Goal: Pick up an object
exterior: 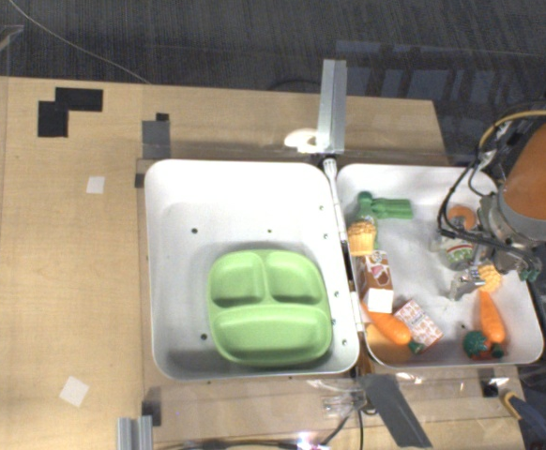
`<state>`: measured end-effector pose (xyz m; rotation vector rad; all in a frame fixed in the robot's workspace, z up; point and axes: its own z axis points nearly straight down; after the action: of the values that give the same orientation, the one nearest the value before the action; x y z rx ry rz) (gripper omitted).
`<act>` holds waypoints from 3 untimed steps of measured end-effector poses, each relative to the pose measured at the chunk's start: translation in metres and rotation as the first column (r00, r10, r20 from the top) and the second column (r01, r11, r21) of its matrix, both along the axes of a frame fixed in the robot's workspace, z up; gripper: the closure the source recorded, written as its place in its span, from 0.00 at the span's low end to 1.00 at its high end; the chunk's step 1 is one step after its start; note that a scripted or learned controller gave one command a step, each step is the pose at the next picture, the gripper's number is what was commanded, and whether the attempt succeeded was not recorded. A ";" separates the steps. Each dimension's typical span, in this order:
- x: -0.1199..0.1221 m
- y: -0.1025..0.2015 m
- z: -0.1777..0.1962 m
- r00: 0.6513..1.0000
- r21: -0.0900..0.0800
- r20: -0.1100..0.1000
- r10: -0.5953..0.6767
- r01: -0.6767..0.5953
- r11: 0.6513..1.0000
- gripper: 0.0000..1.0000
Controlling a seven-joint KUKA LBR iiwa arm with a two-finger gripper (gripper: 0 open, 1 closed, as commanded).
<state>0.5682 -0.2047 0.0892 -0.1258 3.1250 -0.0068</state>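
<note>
Right bin (414,178): toy foods heaped for picking, carrot (491,317) at near right. Gripper (468,275) is lowered just beside it; whether anything is clasped cannot be told. Left bin (174,251): green tray (268,306), kept apart.

The arm (540,181) runs off the right edge, and its pincer (468,272) is too blurred to read.
</note>
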 end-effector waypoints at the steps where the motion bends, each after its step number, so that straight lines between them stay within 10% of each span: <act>1: -0.011 0.010 0.000 1.000 0.000 0.001 -0.008 0.008 1.000 0.00; 2: -0.069 -0.002 0.001 0.996 0.001 0.002 -0.093 0.093 0.996 0.00; 3: -0.063 -0.002 0.016 0.996 -0.003 0.022 -0.085 0.085 0.996 1.00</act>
<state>0.5052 -0.2063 0.1048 0.0071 3.1064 -0.0155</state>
